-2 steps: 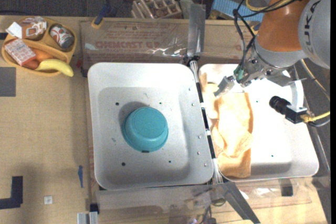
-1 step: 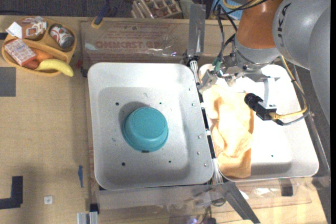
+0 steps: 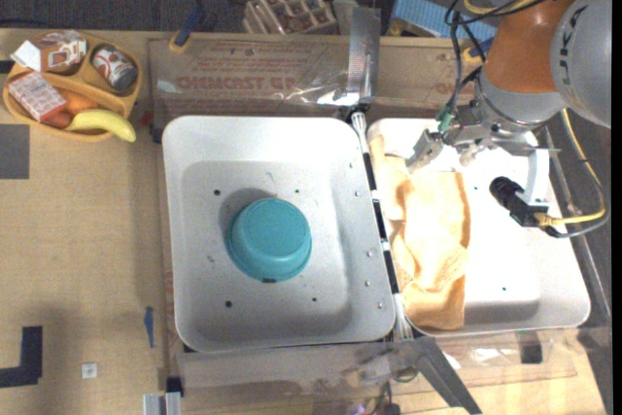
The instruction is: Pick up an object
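Note:
A teal bowl (image 3: 270, 238) lies upside down in the middle of the left bin (image 3: 194, 160). A yellow-orange cloth (image 3: 432, 238) lies crumpled along the left side of the right bin (image 3: 544, 296), from its far left corner to its near wall. My gripper (image 3: 445, 151) hangs over the far part of the right bin, just above the cloth's upper edge. Its two fingers stand apart, open, with nothing between them. The grey arm with its orange band (image 3: 530, 44) reaches in from the upper right.
A black connector on a cable (image 3: 510, 194) hangs beside the gripper over the right bin. A cardboard wall (image 3: 262, 83) runs behind both bins. A tray with a banana (image 3: 102, 123) and packets sits at the far left.

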`<state>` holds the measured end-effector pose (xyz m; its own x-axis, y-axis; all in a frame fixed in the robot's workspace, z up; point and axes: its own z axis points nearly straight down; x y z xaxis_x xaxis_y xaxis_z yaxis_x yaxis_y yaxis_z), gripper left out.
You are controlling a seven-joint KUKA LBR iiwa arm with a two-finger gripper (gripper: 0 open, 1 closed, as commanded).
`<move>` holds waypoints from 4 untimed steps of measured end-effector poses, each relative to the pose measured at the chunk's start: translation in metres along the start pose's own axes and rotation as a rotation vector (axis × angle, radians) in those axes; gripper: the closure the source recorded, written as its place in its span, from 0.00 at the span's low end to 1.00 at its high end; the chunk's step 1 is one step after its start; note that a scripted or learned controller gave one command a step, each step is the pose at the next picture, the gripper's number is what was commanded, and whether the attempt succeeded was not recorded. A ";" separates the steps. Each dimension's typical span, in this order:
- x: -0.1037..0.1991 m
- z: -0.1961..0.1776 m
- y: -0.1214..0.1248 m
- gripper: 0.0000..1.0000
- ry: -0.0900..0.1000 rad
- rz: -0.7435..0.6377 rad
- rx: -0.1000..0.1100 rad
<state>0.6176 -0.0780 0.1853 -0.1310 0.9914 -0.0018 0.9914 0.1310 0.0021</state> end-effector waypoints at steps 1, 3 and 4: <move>0.019 -0.001 0.001 0.00 0.001 0.078 0.002; -0.038 0.085 0.006 1.00 -0.001 -0.045 -0.011; 0.021 0.000 0.017 1.00 -0.001 -0.275 -0.003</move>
